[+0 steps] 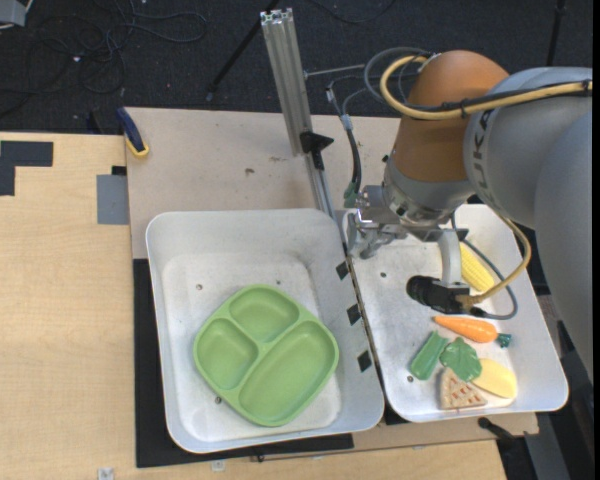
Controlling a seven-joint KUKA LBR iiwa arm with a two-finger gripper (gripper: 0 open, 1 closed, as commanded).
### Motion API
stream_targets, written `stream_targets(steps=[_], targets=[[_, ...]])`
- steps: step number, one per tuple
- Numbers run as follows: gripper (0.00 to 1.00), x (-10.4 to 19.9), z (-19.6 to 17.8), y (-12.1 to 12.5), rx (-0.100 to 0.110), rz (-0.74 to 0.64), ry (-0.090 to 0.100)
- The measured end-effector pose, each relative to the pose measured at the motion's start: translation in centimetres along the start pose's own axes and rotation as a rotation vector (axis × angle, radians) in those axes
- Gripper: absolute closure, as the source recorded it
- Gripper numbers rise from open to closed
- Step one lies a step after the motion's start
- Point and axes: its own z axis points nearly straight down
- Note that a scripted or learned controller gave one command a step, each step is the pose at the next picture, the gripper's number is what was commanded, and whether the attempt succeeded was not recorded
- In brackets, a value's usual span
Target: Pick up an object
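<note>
In the near corner of the right bin (392,313), one of two white bins on the table (210,158), lie six toy foods, one of each kind. Nearest is a tan waffle-patterned wedge (463,395), touching a pale yellow wedge (497,378) at its right. Just behind them sit a dark green leafy piece (461,358) and, at its left, a lighter green pod (426,356) lying at a slant. Farther back is one orange carrot (464,328), lying crosswise with its green tip to the right. Farther still, near the bin's right wall, is one yellow corn cob (475,266), partly hidden by the arm's cable.

The left bin (170,268) holds a single green plate (267,354) with three compartments, in its near half and flat on the floor of the bin.

The hand (364,232) hangs over the far left part of the right bin, just beside the wall the two bins share and well apart from the toys near the front. Whether it is released or clenched cannot be told from here.

Beyond the bins, one aluminium post (285,78) rises from the table, and one blue-and-yellow tool (133,133) lies at the table's far left corner.
</note>
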Motion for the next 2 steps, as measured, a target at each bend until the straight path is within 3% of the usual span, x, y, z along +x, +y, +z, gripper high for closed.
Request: stream_targets(steps=[2], targets=[[1.00,9.4,-2.2,-1.3,-0.004,0.000,-0.001]])
